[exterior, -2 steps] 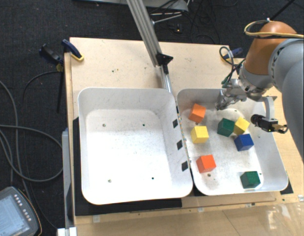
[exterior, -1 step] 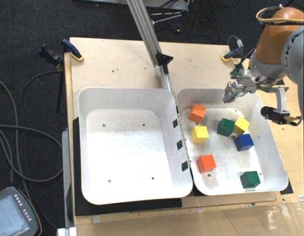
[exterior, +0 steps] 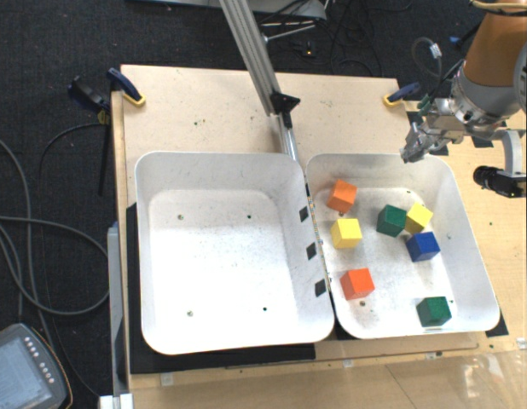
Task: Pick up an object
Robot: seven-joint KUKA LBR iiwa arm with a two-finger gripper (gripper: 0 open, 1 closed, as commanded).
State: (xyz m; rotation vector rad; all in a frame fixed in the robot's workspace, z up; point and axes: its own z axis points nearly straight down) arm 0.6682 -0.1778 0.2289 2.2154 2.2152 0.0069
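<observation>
**Claw poised at the far rim, blocks lying below and to its left**

The claw (exterior: 414, 150) is seen at the far edge of the right bin (exterior: 468, 254), just above its rim, with nothing held between its fingers. Whether those fingers are spread or closed cannot be told, since they are small and dark against the surface (exterior: 204, 100).

All seven blocks are found nearer the camera than the claw. Nearest to it are the yellow block (exterior: 419, 217) and the green block (exterior: 391, 221), touching each other, almost straight below it in the view; the blue block (exterior: 423, 245) lies just beyond them. The orange block (exterior: 342, 196) sits to the claw's left, apart from the rest. A second yellow block (exterior: 347, 232), a second orange block (exterior: 358, 283) and a second green block (exterior: 434, 311) lie farther off.

The cubes offer no long axis. The wrist above the claw is partly cut off at the frame's edge.
</observation>
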